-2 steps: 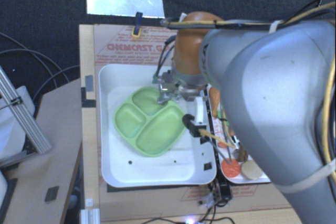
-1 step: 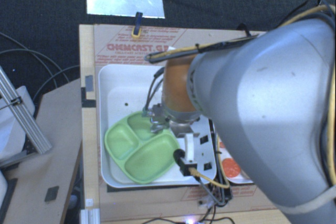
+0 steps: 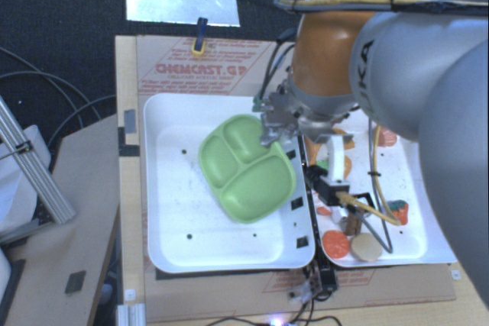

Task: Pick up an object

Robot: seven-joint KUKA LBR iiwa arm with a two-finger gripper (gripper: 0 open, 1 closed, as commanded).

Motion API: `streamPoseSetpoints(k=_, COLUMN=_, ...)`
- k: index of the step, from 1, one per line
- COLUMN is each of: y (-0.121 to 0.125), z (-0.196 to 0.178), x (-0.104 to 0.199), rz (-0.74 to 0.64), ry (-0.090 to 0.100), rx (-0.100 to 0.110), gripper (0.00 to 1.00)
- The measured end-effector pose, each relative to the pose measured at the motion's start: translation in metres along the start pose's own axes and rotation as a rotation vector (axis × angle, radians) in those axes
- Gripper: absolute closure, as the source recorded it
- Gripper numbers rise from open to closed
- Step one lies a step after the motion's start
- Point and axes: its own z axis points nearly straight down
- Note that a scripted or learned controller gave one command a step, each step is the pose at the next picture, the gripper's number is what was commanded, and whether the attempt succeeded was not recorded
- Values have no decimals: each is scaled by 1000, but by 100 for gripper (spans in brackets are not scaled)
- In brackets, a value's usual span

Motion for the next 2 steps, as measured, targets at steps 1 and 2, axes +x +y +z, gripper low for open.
streamPoseSetpoints(k=1, y=-45, z=67, x=-51, rz=2, ry=-3, rx=21, gripper=100)
streamPoseSetpoints(k=2, y=-21, z=-20, x=33, rz=-15, ry=4, rx=5, gripper=100)
